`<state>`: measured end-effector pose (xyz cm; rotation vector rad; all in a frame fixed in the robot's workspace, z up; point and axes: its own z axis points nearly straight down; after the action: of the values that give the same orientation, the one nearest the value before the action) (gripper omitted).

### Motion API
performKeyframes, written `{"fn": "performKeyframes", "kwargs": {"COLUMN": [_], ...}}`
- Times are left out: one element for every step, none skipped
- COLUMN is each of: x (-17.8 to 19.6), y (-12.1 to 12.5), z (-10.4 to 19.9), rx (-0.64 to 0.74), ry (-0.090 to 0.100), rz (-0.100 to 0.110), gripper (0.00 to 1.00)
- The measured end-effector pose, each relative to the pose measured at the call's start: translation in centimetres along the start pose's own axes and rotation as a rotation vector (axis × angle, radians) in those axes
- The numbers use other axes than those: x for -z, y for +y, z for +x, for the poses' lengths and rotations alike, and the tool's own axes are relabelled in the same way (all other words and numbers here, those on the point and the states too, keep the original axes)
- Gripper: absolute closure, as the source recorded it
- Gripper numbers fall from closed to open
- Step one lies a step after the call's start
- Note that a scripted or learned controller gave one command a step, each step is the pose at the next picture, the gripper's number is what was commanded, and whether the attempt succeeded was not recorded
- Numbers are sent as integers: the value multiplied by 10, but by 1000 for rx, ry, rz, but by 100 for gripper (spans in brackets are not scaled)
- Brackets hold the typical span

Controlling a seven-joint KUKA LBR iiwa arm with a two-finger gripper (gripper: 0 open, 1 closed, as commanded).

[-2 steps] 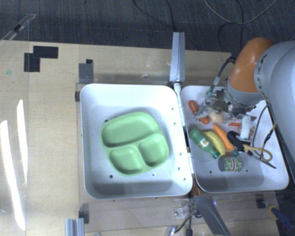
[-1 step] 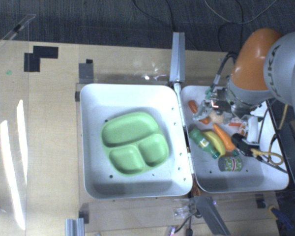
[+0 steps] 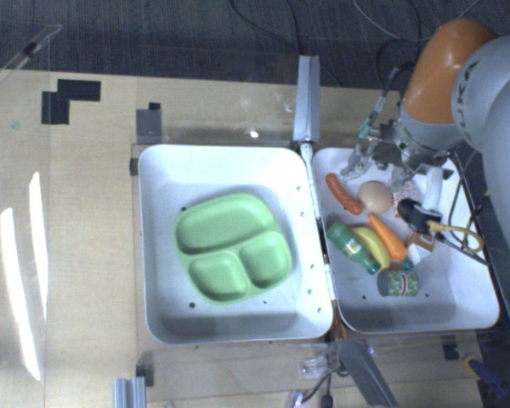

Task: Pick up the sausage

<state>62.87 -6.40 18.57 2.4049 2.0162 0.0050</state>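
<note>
The sausage [image 3: 343, 193], a reddish-orange link, lies slanted in the upper left of the right bin [image 3: 442, 308], close to the divider. My gripper [image 3: 376, 161] hangs over the bin's back part, just up and right of the sausage and above a tan egg-shaped piece [image 3: 375, 197]. Nothing shows between its fingers, and the wrist hides how they stand.
The right bin also holds a carrot [image 3: 388, 237], a banana [image 3: 371, 243], a green bottle [image 3: 352, 245] and a small can [image 3: 399, 283]. The left bin [image 3: 161, 313] contains a green divided plate [image 3: 233, 246]. A metal post [image 3: 307, 100] stands between the bins at the back.
</note>
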Motion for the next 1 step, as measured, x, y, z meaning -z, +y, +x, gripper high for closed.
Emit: {"fn": "performKeyframes", "kwargs": {"x": [-79], "y": [33], "z": [-19], "rx": [-11], "ry": [1], "rz": [-16], "gripper": [0]}}
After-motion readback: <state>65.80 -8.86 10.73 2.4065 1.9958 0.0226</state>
